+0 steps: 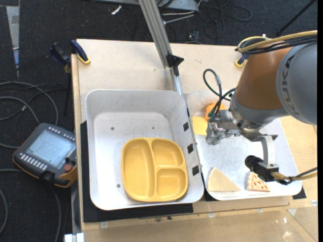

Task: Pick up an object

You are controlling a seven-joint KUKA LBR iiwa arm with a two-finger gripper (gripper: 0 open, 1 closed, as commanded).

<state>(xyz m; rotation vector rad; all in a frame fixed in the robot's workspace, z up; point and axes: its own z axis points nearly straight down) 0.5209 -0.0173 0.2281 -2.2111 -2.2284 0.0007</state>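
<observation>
Scanning left to right, you have a yellow divided tray in the left bin. In the right bin, the gripper hangs near an orange object; its state cannot be told. Step judged: approach. Next, descend squarely over it. "KUKA" lettering marks the arm.

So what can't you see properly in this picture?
- Gripper, camera view: the arm's bulk covers it, so open or shut is unclear.
- Orange thing and yellow thing: partly behind the wrist and cables.
- Right bin: far part hidden under the arm.
</observation>
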